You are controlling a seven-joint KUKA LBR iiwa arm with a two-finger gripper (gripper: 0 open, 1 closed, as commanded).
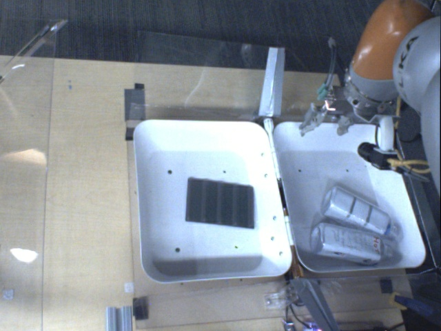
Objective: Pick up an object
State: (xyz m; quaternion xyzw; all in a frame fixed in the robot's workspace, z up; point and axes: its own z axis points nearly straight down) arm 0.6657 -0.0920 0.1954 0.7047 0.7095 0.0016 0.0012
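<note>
Camera view has the jaws (324,118) spread apart, nothing between them, hanging over the far rim of the right bin (303,185). Two silvery wrapped packs (356,209) (348,243) lie stacked in that bin's near right corner, markings too blurred to read. Left bin (158,185) holds a dark ribbed pad (220,203) mid-floor. Arm (396,47) cut off at right.

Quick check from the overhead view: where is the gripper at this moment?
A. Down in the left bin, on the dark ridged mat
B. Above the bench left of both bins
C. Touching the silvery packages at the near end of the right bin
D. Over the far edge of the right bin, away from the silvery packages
D. The gripper sits at the far rim of the right bin, while the two silvery packages lie apart from it at the bin's near end.
</note>
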